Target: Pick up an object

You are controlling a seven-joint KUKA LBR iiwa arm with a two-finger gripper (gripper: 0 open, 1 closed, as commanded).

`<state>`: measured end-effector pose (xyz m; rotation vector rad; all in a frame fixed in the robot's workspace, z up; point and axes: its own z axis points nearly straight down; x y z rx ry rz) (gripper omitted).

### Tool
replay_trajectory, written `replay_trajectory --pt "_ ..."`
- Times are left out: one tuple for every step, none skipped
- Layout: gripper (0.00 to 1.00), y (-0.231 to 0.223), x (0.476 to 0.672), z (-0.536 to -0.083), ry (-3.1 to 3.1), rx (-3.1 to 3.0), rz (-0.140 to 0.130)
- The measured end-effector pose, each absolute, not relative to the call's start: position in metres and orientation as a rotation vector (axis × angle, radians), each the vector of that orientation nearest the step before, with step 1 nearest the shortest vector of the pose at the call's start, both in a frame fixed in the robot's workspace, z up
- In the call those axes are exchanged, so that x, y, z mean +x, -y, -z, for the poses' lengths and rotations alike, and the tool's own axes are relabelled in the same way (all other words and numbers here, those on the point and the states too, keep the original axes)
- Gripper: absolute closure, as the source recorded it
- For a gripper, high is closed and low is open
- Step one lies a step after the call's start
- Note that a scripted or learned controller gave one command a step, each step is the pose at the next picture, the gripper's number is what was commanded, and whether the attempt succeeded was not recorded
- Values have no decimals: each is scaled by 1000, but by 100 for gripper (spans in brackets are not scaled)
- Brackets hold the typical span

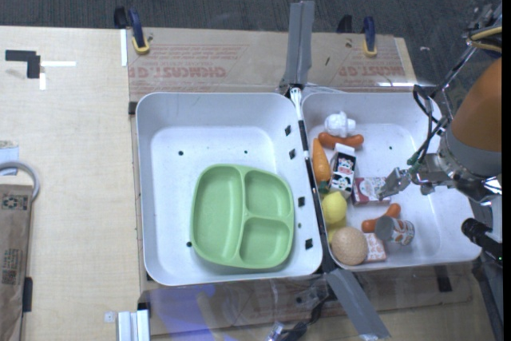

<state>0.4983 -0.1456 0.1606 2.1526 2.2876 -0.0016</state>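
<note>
The right bin (415, 136) holds several small things: a white lump (339, 124), an orange sausage shape (341, 141), an orange carrot (321, 163), a black and white carton (343, 172), a red and white packet (368, 191), a yellow lemon (334, 208), a small orange piece (382, 219), a can (398, 231) and a tan ball (348, 245). My gripper (394, 183) reaches in from the right, low over the bin. Its tip is right beside the packet's right edge, just above the small orange piece. Nothing shows as lifted.
The left bin (160, 172) holds a green divided plate (243, 216). A grey divider (301, 36) runs between the bins. Clamps (137, 36) pin cardboard at the back. A brown paper bag (12, 247) lies at the far left of the bench.
</note>
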Motion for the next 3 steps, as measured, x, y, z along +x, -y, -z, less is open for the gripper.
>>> replay_trajectory --pt "0 197 490 -166 -2179 2262 2" --pt "0 146 478 -91 -2280 2162 1" --pt "100 147 479 -100 -2277 2163 -1"
